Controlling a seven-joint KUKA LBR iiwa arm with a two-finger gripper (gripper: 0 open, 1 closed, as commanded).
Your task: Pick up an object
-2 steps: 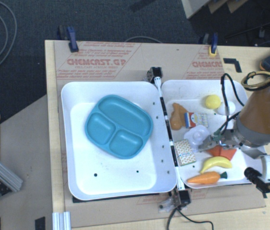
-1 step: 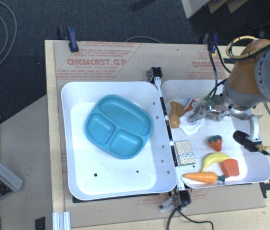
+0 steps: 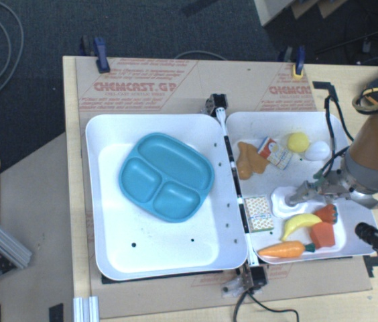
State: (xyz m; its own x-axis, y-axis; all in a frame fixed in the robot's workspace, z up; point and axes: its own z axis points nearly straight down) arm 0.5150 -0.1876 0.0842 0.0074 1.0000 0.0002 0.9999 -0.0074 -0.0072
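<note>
My gripper (image 3: 301, 194) hangs low in the right bin (image 3: 242, 123), just above a white rounded object (image 3: 282, 202) near the bin's middle. Close below it lie a yellow banana (image 3: 299, 224), a red piece (image 3: 327, 213) and an orange-red block (image 3: 322, 234). An orange carrot (image 3: 282, 250) rests at the bin's front edge. Farther back are a brown toy (image 3: 249, 159), a small red and white carton (image 3: 274, 152), a yellow ball (image 3: 298, 141) and a white ball (image 3: 318, 151). A patterned square pad (image 3: 258, 213) lies by the left wall.
The left bin (image 3: 102, 200) holds a blue divided plate (image 3: 167, 176). The arm's orange band (image 3: 376, 146) rises over the right bin's right side. Blue clamps (image 3: 100, 51) sit on the board's back edge.
</note>
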